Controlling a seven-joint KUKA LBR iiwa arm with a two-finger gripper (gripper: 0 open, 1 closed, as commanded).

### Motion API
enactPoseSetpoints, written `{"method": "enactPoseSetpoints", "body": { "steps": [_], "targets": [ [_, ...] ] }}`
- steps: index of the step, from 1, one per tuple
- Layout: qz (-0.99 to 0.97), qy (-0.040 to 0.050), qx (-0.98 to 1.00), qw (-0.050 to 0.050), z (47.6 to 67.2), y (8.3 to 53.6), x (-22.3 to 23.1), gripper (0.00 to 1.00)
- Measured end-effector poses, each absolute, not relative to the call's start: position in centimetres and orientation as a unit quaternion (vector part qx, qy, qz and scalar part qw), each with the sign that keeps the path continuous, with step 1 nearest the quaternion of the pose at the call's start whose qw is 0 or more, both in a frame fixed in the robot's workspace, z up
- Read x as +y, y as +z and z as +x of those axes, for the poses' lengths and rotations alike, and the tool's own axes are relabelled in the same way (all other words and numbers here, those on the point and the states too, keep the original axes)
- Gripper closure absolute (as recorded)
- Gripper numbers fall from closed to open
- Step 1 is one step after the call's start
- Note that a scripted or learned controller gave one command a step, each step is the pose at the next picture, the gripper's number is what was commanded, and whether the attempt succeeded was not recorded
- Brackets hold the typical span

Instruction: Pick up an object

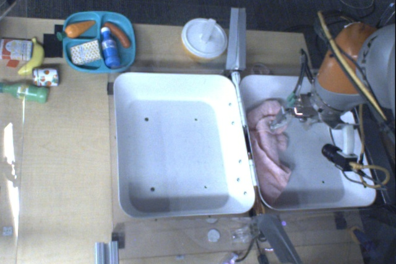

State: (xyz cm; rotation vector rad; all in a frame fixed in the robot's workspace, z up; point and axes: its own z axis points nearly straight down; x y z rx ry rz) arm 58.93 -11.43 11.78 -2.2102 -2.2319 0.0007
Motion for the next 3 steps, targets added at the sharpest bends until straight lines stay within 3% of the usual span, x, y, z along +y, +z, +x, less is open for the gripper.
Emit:
{"method": "enactPoseSetpoints", "body": {
  "steps": [1, 2, 3],
  "targets": [
    [-0.591, -0.0032, -0.807, -0.007, 63.1, 9.1, -9.1, 0.00],
    [-0.594, -0.0012, -0.805, -0.002, 60.6, 10.8, -12.0, 0.00],
    [-0.628, -0.0049, -0.779, -0.007, 58.4, 9.1, -11.4, 0.00]
  ]
}}
